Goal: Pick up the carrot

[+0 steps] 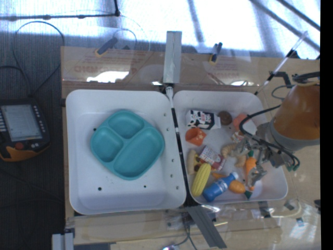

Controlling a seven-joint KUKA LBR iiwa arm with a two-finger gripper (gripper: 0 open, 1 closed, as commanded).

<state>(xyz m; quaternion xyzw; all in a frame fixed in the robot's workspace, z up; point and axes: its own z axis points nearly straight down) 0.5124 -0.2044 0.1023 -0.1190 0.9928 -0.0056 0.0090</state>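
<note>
In the right bin (pixel 270 95), the gripper (pixel 253 166) hangs low over the carrot (pixel 250 164) amid crowded toy food beside a blue bottle (pixel 217 188), apparently positioned for a grasp; its closure cannot be told.

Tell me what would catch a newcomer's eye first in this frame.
First the teal plate, alone in the left bin. Then the clutter of toy food in the right bin: a corn cob and a blue bottle near the front, a cow-print carton at the back. The orange-banded arm reaches in from the right, its pincer down by the carrot.
</note>
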